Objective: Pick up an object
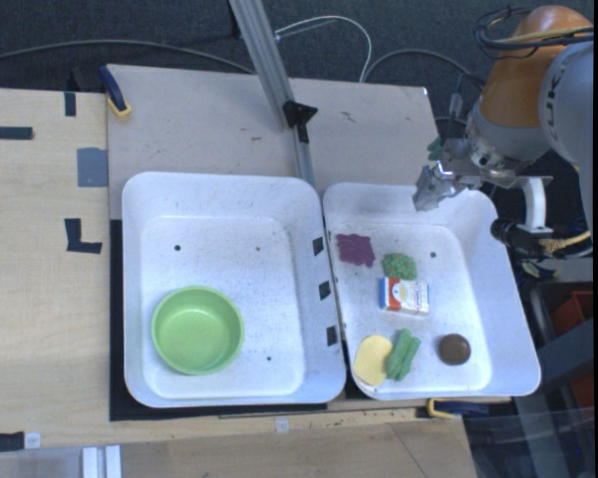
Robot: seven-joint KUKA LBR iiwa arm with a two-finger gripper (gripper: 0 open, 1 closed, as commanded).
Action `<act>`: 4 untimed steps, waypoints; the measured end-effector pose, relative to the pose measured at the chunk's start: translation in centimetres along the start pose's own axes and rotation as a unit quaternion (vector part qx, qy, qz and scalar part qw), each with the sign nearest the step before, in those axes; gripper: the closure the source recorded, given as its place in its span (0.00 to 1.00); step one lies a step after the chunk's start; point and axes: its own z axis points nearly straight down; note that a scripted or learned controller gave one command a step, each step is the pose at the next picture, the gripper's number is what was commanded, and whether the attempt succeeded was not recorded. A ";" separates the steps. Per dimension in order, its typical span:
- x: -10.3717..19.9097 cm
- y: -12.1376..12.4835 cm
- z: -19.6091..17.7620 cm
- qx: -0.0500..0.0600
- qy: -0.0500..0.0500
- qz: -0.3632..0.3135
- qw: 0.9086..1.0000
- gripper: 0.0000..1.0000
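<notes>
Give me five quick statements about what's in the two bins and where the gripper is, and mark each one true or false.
1. The green bowl sits in the left bin. True.
2. The purple item lies in the left bin. False: it lies in the right bin.
3. The gripper is above the right bin's far edge. True.
4. The brown ball is between the gripper's fingers. False: it lies on the bin floor, apart from the gripper.
5. The yellow item lies beside a green one. True.
</notes>
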 end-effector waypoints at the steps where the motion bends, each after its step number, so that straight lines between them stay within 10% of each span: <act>1: 0.1 0.1 -4.0 0.001 0.000 0.001 1.000 1.00; 4: 16.0 -2.9 -3.8 0.004 0.001 -0.002 1.000 1.00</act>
